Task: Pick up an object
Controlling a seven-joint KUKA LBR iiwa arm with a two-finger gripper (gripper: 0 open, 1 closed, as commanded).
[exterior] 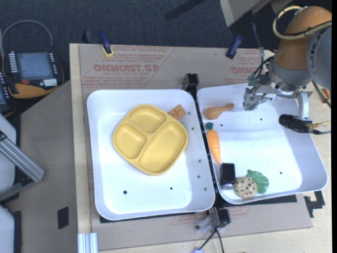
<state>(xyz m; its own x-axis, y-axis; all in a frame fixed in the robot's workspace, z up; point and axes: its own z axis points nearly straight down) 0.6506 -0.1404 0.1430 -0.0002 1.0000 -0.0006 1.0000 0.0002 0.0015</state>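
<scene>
Objects to pick from lie in the right bin [295, 162] on the counter [79, 157]: we see a tan chicken drumstick [218, 110] near the bin's far left corner, an orange carrot [213, 145] lying along its left wall, and, at its near edge, a small black block [227, 173], a round speckled cookie [244, 187] and a green leafy piece [259, 179], the cookie touching the leaf. The claw [254, 98] hangs over the far part of this bin, just beside the drumstick on its right, and we can make out nothing between its tips; how wide it stands we cannot tell from this slant. The grey arm with its orange band [301, 36] comes in over the counter's far right corner. In the left bin [105, 188] we see a yellow divided plate [150, 138] sitting toward the far side, with a small brown block [177, 112] touching the plate's far right rim. The two bins sit side by side, their inner walls touching along the middle of the counter.
</scene>
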